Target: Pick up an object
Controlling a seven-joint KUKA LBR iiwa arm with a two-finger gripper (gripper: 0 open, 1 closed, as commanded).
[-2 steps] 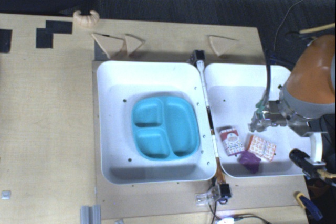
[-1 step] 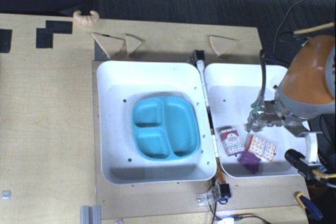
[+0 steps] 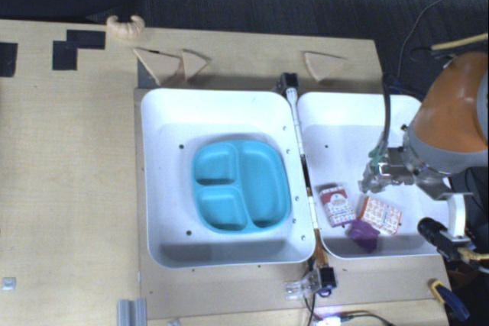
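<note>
The right bin (image 3: 336, 126) holds a small red and white packet (image 3: 334, 204), a patterned orange and white card packet (image 3: 381, 215) and a purple block (image 3: 364, 235) near its front wall. My gripper (image 3: 380, 173) hangs over the right bin, just above and behind the patterned packet, to the right of the red packet. Its metal end is small and partly hidden by the wrist. Nothing shows between the fingers.
The left bin (image 3: 164, 133) holds a blue sectioned tray (image 3: 241, 183). A divider rail (image 3: 299, 156) runs between the bins. The grey and orange arm (image 3: 454, 122) covers the right bin's right side. Cables and clips lie at the bench's front edge.
</note>
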